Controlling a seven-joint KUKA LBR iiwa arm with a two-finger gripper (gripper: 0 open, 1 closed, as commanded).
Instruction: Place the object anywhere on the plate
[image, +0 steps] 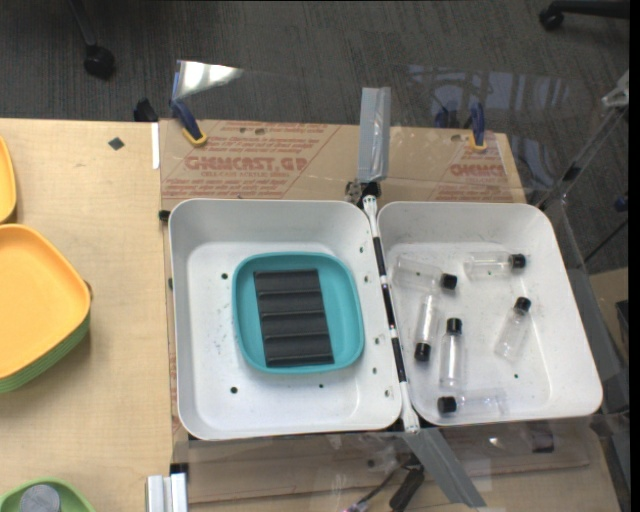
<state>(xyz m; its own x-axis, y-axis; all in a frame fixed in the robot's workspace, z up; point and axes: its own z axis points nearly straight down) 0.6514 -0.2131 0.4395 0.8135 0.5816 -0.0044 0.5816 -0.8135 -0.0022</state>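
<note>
Camera view, from above at a slant.

Left bin (200, 300), centre of frame: a teal plate (345, 320) lies flat in its middle, well clear of the walls. A black ridged insert (292, 318) covers the plate's floor.

Right bin (560, 300), touching the left one along the centre seam: six clear vials with black caps lie scattered on the floor, all on their sides, none on the plate.
- vial (420, 270), upper left of the bin, cap toward the right
- second vial (492, 266), upper middle, cap at its right end
- third vial (427, 322), near the seam, cap toward the bottom of the frame
- fourth vial (452, 358), just right of the third, cap at its upper end
- fifth vial (513, 335), right of centre, tilted
- sixth vial (478, 404), by the lower wall, cap at its left end

Gripper: how wide it stands cannot be told.

Surroundings: printed cardboard (300, 160) behind the bins; stacked yellow dishes (35, 310) at the left edge.
</note>
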